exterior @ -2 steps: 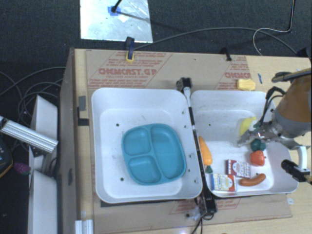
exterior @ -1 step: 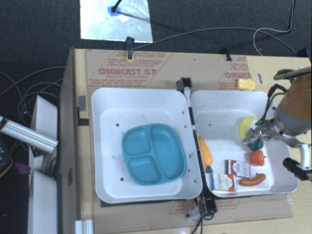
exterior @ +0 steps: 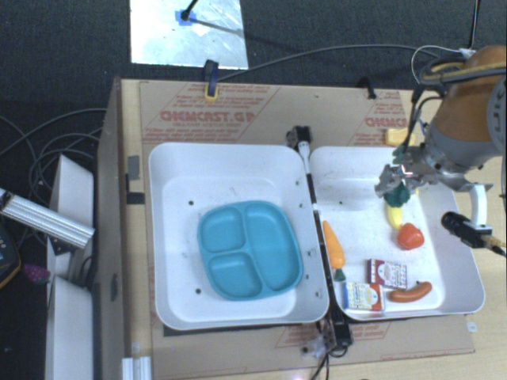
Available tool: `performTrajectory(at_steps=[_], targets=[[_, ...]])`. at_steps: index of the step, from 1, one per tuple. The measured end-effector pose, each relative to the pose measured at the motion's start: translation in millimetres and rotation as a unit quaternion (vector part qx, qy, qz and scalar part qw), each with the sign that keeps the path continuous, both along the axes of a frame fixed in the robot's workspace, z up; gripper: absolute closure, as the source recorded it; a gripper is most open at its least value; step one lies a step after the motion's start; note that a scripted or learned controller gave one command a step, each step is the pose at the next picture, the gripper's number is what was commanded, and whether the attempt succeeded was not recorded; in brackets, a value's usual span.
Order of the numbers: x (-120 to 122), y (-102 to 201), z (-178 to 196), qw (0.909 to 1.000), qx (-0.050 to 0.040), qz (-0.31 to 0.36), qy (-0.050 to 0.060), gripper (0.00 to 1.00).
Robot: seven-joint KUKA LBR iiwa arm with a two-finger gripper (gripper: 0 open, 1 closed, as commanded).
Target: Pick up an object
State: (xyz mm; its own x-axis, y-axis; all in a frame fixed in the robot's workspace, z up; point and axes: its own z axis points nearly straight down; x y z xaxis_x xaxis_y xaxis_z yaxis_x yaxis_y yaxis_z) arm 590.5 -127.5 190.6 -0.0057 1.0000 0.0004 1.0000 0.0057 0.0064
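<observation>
Looking down, dark carpet [exterior: 55, 46] fills the room around the rig, black cables looping over it at the left. A shiny silver sheet [exterior: 188, 18] lies flat on the floor at the top, marked with a spot of blue tape.

On to the bench [exterior: 261, 105]: a brown board printed with red lettering, a yellow clamp [exterior: 211, 81] at its far edge. Two white bins sit on it side by side, touching along a black seam. The left bin [exterior: 178, 172] holds a blue divided plate [exterior: 249, 249], lying flat near its middle.

The arm [exterior: 467, 109], grey and orange, reaches in from the right over the right bin [exterior: 348, 169]. Its gripper [exterior: 400, 179] hangs low in that bin's far half, right on top of a yellow piece with a green top [exterior: 394, 214]. Clenched or released? Cannot tell from this angle, nor whether it has hold of anything.

The things to pick up are all in the right bin. An orange carrot [exterior: 334, 245] lies along the left wall. A red vegetable [exterior: 409, 236] sits just beside the yellow piece. Along the near edge come two small cartons [exterior: 375, 286], side by side, and a brown sausage [exterior: 410, 292] to their right.
</observation>
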Motion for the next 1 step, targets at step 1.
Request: performTrajectory(at_steps=[1], targets=[[23.7,69.4,32.7,1.0000,0.0002,0.000,0.001,1.00]])
